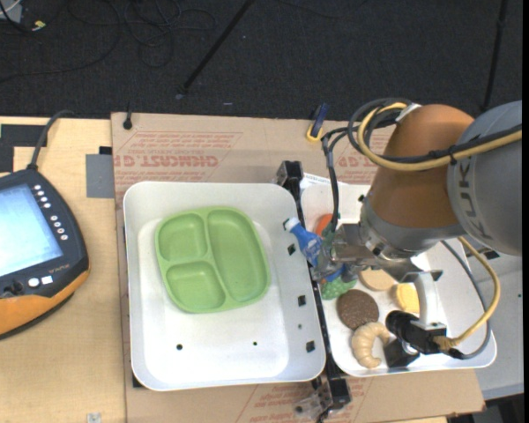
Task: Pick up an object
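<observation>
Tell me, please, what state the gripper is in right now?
Gripper: cannot be told; it is down at the left side of the right bin.

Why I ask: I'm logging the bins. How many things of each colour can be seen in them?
Green: 2, tray, green piece
Blue: 1, blue piece
Orange: 1, orange piece
Brown: 1, cookie
Tan: 2, croissant, disc
Yellow: 1, yellow piece
Total: 8

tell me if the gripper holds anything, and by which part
Cannot be told: the gripper is low in the right bin by a blue thing, contact hidden.
</observation>
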Controlling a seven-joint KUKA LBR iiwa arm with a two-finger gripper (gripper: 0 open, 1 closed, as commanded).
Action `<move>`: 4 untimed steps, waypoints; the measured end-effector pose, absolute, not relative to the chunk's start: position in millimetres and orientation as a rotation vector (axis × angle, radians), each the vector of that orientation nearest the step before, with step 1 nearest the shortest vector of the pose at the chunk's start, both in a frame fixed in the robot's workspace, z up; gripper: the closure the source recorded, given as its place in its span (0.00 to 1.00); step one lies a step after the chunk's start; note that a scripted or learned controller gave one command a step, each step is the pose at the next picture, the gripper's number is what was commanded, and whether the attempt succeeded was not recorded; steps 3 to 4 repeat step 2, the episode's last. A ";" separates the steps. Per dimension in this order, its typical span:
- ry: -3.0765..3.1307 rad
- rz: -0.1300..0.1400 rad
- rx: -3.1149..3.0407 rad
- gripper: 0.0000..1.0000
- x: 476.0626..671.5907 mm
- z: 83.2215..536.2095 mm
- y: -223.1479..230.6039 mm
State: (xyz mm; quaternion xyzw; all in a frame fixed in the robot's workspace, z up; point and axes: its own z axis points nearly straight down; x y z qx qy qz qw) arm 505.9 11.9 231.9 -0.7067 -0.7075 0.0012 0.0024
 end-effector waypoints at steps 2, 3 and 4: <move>-2.220 0.003 -2.219 1.00 516.0 234.6 23.5; -2.220 0.003 -2.219 1.00 516.0 234.6 23.5; -2.220 0.003 -2.219 1.00 516.0 234.6 23.5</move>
